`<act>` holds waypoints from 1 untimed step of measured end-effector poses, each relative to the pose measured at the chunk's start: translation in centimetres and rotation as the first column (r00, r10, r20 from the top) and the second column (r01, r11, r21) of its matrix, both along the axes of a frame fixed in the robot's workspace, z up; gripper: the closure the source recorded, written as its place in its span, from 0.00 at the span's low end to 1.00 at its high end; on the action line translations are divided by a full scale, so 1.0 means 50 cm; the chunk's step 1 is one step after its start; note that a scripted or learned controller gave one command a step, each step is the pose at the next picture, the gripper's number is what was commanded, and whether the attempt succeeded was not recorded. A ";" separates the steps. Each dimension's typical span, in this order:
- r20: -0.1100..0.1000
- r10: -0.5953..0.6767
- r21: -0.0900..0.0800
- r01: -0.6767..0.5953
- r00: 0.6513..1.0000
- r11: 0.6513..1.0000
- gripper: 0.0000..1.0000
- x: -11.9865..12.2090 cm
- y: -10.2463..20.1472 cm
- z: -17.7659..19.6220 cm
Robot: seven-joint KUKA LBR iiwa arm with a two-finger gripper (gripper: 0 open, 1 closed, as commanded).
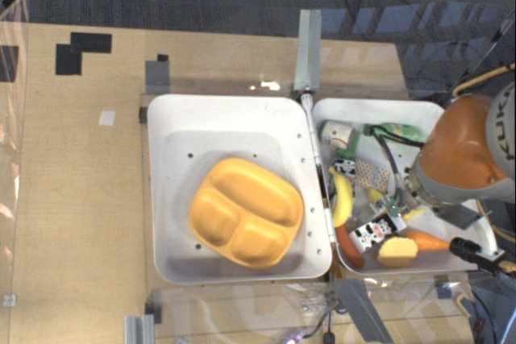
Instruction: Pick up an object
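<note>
My hand (393, 205) sits low in the right white bin (419, 110), over the yellow banana (342, 201); grip state cannot be determined. Yellow divided plastic tray (246, 211) occupies the left bin (177, 133).

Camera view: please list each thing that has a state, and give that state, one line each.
Yellow tray: lying tilted in the left bin, compartments up.
Banana: lying in the right bin.
Carrot: lying flat at the near edge.
Arm: reaching over the right bin.
</note>
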State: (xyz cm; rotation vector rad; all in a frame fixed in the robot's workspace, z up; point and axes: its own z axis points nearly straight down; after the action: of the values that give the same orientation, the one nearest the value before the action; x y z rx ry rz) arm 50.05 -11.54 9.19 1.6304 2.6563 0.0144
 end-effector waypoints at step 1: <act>-0.001 0.341 -0.010 -0.341 0.940 0.940 0.00 -0.004 0.040 0.000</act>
State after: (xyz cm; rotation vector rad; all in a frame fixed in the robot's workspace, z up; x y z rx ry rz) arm 49.84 -9.55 9.21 1.1449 2.8947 0.0079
